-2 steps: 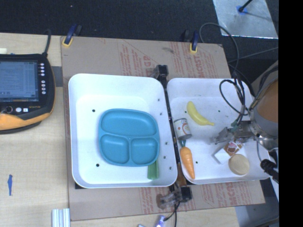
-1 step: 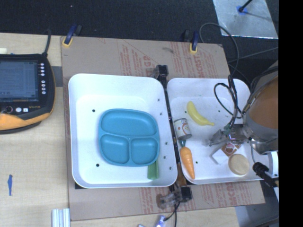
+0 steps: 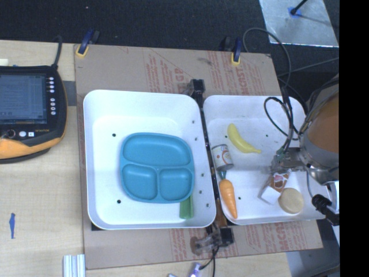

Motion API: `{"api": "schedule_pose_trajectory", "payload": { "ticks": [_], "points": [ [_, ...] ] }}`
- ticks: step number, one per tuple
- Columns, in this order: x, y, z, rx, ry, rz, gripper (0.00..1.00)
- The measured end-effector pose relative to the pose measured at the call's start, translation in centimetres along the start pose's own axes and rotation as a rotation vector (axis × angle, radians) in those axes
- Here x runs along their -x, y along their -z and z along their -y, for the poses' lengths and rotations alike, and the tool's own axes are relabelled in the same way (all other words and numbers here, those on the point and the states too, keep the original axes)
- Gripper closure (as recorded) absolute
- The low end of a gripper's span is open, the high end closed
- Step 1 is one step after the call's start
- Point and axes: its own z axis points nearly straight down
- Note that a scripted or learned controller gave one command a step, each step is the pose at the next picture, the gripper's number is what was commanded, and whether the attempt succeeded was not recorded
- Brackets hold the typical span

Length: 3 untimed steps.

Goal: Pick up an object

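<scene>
Pendant: lay on the bench, far left.
Left bin: held a blue divided plate and a green piece.
Right bin: held a can, carrot, banana, small carton and tan round.
Gripper: over the carton; grip state, cannot tell.

banana yellow, right bin | carrot orange, left wall
</scene>
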Motion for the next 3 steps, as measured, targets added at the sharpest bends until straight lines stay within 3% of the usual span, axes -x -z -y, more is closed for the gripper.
{"api": "schedule_pose_trajectory", "payload": {
  "ticks": [1,2,3],
  "points": [
    [0.0,-0.1,0.0,-0.001,0.0,-0.001,0.0],
    [0.5,-1.3,1.2,0.0,0.005,-0.012,0.0],
    [-0.4,-1.4,-2.3,-0.02,-0.001,-0.017,0.0]
  ]
}}
